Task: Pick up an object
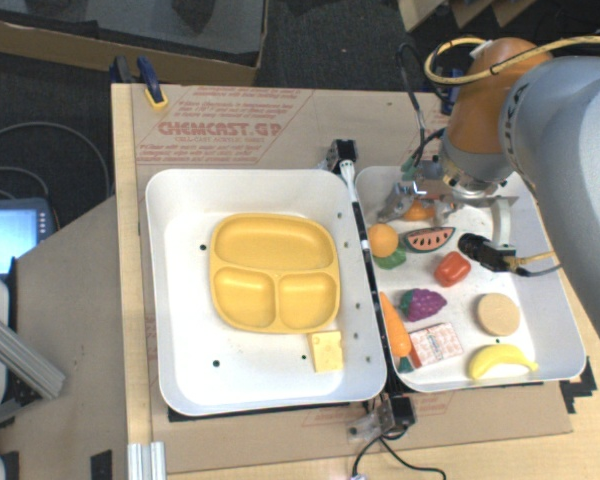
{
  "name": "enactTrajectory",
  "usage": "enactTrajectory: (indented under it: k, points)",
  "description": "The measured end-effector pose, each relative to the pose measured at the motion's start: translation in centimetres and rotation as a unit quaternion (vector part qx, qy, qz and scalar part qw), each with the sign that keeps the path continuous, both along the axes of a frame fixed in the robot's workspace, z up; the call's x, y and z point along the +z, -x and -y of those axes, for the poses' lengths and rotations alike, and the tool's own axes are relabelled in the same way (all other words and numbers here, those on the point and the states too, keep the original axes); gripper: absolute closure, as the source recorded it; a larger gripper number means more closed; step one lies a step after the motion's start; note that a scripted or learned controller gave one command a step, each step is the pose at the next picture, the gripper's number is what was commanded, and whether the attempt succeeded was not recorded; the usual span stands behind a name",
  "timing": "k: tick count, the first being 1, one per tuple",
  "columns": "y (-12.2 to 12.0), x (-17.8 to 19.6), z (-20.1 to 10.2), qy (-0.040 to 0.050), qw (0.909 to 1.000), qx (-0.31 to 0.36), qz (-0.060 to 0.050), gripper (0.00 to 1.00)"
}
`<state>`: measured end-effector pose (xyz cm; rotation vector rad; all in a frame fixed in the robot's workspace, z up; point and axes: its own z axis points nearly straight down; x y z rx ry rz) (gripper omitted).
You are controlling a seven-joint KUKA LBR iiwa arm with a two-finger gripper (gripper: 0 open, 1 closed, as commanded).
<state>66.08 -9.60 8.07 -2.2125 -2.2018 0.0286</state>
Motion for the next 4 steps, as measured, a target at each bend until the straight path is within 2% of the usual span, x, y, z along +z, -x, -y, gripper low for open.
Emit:
enactTrajectory:
  k: [1,2,3,4]
  points:
    - [0.0,0.0,-0.1,0.0002,1.0000,0.000,0.000,0.00]
    - [0.3,0.8,-0.1,-0.0014,1.0000,-0.002,-0.006,1.00]
    - [8.4,10.9,-4.5,-0.0012,0.9999,0.004,0.013,1.00]
    - [8.1,10.4,-4.3,0.0001,0.9999,0.002,0.012,0.00]
